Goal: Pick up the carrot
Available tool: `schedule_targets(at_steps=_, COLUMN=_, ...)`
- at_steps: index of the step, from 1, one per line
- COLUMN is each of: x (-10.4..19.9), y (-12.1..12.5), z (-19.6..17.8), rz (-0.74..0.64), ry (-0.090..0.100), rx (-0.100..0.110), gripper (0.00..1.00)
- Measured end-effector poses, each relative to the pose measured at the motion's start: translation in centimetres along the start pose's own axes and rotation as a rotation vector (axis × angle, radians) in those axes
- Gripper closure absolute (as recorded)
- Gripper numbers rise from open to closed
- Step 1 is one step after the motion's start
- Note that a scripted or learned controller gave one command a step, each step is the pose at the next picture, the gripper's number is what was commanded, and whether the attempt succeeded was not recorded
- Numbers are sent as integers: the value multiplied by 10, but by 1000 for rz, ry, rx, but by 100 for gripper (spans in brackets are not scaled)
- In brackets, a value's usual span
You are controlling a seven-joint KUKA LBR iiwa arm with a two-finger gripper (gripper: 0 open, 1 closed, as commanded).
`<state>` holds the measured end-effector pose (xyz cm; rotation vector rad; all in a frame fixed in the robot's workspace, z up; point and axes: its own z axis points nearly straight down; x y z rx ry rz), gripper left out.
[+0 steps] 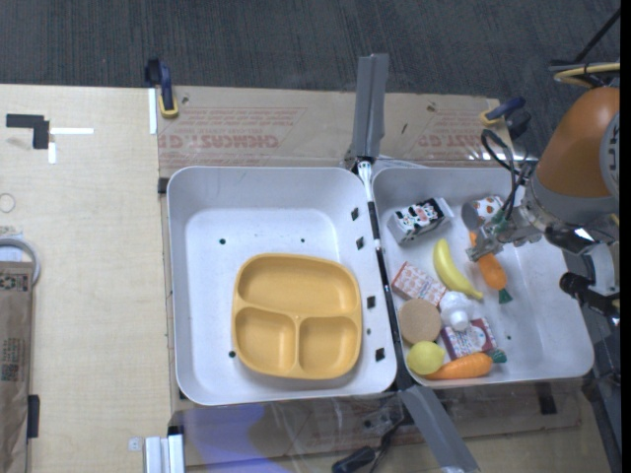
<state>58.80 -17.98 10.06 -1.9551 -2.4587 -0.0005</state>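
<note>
bench (79, 264) carries two bins | right bin (552, 343) holds the clutter | gripper (490, 236) sits low at the upper carrot (492, 271), beside the banana (453, 268) | finger state: cannot tell | advice: centre over carrot, clear the banana before lifting

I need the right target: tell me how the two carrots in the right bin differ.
The carrot by the claw lies mid-bin, pointing up and down in the picture, right under the claw; the carrot at the near edge lies crosswise beside a yellow lemon, far from the claw, and looks longer. Both are orange with green tops.
</note>
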Motion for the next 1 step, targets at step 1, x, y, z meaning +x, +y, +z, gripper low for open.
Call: schedule_targets(at_steps=1, x=68, y=37, z=-109, rz=-63, ry=-1, rx=0, gripper=100)
